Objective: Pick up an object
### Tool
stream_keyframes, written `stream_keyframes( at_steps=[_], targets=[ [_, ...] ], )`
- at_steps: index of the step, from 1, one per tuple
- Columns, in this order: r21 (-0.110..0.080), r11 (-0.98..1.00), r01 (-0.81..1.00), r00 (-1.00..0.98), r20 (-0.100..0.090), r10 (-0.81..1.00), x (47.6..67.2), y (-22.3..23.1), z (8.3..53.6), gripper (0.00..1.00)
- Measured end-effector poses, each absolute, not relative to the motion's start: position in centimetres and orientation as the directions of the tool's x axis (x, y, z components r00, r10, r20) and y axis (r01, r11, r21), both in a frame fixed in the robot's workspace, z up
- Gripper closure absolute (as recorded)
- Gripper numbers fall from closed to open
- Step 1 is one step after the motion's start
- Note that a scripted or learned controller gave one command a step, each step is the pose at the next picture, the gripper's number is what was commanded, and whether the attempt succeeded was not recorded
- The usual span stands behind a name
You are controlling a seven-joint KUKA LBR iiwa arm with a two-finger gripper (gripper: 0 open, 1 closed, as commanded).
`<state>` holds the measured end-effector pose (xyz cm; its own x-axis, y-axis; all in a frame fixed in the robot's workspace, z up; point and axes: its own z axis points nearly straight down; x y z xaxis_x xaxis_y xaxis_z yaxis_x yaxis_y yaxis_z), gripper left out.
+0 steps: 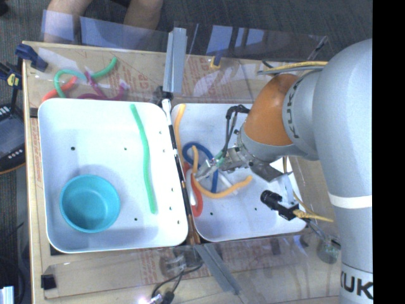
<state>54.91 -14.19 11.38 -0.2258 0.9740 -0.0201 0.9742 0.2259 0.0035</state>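
Where the bench lies nearest, the left bin (50,233) holds a blue bowl (90,202) in its near left corner, standing upright with its mouth up. A long green strip (145,160) lies to the right of the bowl and apart from it, running from near to far down the bin's right half.

In the right bin (253,230), a short red tube (197,198) lies close against the left wall toward the near end. Just to its right, a curved yellow tube (231,189) bends across the floor.

The gripper (212,168) sits low over the left middle of this bin, right above the yellow tube and next to a blue loop (195,152) on its far left side. The tubes crowd around it, so I cannot tell whether it is wide, narrow or closed on anything.

The arm (342,106) reaches in from the right as a thick grey mass. Its orange band (272,116) sits over the bin's far right part, and the wrist is bent down and to the left toward the floor of the bin.

Farther back, a second yellow tube (179,122) runs along the left wall of the right bin. Beyond the left bin, a tangle of green, pink and red tubes (85,81) lies on the bench.
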Motion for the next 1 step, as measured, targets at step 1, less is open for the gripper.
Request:
stream_keyframes(
  at_steps=[1],
  targets=[
    [-0.001, 0.215, 0.977, -0.215, 0.001, 0.977, 53.01, -17.21, 9.25, 0.00]
  ],
)
